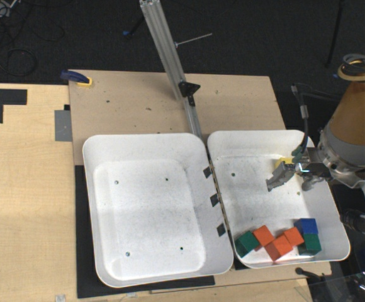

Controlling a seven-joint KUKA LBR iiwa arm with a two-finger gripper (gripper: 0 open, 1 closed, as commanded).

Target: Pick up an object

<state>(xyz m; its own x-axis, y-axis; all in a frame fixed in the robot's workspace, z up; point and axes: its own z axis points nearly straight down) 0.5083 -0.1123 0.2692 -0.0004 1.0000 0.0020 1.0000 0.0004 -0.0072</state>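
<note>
Blocks, the only candidates for a pick: a cluster in the right bin's (252, 145) near corner — green block (247, 242), orange blocks (263, 234) and (284, 244) touching one another, blue block (306, 226) with a second green one (311, 245) against it at the bin wall. All lie packed, no clear long axis to the group beyond a rough row along the near rim.

Gripper (294, 175) sits over the right bin's far-right part, well apart from the cluster; the blocks lie toward the near edge from it. Fingers look spread, one dark finger (278, 177) angled toward bin centre, nothing seen between them. A small yellow bit (286, 162) shows just beside the wrist; cannot tell whether it is a loose object or part of the tool.

Surface: smooth white bin floor, shallow sloped walls. Judgement: the corner crowding leaves little room for fingers beside the wall-side blocks; the left-hand green block looks most open. Left bin (107, 150) bare white floor.
</note>
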